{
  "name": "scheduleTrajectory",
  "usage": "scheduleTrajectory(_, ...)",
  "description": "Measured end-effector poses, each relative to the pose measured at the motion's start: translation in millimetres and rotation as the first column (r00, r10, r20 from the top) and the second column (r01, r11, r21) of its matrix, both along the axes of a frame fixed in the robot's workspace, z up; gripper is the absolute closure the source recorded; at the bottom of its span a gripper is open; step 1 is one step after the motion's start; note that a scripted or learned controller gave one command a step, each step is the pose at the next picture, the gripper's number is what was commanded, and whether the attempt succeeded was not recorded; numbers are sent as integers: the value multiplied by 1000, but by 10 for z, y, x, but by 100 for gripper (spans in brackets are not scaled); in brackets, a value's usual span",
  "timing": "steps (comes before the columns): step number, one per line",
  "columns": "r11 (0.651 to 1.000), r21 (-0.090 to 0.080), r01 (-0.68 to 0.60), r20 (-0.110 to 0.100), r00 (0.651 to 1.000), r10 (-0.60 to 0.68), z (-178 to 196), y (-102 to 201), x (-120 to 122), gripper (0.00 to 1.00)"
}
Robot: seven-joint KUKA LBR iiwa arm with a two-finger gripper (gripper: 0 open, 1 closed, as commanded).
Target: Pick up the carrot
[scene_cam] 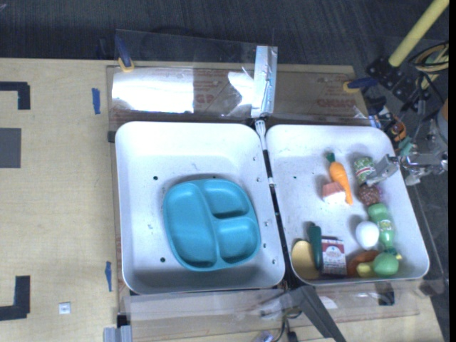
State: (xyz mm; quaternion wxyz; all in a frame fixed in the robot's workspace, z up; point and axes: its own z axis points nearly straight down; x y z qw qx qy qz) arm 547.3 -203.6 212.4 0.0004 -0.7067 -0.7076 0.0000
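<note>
Gripper (388, 166), grip state unclear, hovers apparently just right of the carrot (340, 178) in the right bin (299, 144)

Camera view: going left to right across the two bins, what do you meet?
Left bin → blue divided plate → right bin → yellow banana → carrot → white egg → gripper.
</note>
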Motion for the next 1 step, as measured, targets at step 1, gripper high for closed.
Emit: scheduleTrajectory(1,965,1,262,-7,965,-262,-1050,661,-35,0)
